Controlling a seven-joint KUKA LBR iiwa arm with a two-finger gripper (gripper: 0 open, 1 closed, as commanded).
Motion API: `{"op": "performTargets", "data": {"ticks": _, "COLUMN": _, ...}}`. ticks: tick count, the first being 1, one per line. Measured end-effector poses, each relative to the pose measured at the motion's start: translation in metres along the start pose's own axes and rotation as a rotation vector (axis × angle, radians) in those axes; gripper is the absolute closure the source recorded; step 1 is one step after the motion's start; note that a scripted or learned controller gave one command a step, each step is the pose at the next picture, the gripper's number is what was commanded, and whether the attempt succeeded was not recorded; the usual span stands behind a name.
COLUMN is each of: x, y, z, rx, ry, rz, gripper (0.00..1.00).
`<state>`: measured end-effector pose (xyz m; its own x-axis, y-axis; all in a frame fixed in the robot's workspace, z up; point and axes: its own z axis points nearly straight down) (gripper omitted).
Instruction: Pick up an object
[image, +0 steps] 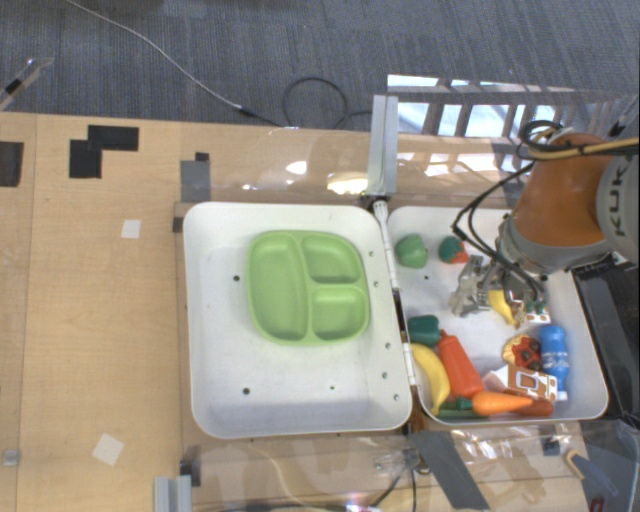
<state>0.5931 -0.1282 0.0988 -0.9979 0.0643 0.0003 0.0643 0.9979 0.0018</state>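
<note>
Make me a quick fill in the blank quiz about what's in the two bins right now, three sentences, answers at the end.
1. The green tray lies in the ____ bin.
2. The gripper hangs over the ____ bin.
3. The banana lies beside the bottle whose colour is ____.

Answers: left; right; orange

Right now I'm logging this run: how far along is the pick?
Done: the grey arm's two-finger gripper is down inside the right white bin, above its toys. In hand: nothing visibly lifted; whether the yellow piece beside it is gripped can't be told. Left: securing and raising an object. The yellow banana, orange carrot and blue bottle lie in the bin.
</note>
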Motion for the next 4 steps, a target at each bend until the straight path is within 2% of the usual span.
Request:
{"op": "performTargets", "data": {"ticks": 1, "x": -0.067, "y": -0.012, "z": -0.070, "rx": 0.004, "ry": -0.015, "rz": -0.274, "gripper": 1.00}}
{"op": "performTargets", "data": {"ticks": 2, "x": -0.067, "y": -0.011, "z": -0.069, "rx": 0.003, "ry": -0.013, "rz": -0.273, "gripper": 0.00}}
{"op": "performTargets", "data": {"ticks": 3, "x": -0.077, "y": 0.024, "z": 0.009, "rx": 0.002, "ry": -0.008, "rz": -0.302, "gripper": 0.00}}
{"op": "performTargets", "data": {"ticks": 4, "x": -0.019, "y": -0.047, "z": 0.010, "rx": 0.007, "ry": -0.011, "rz": -0.311, "gripper": 0.00}}
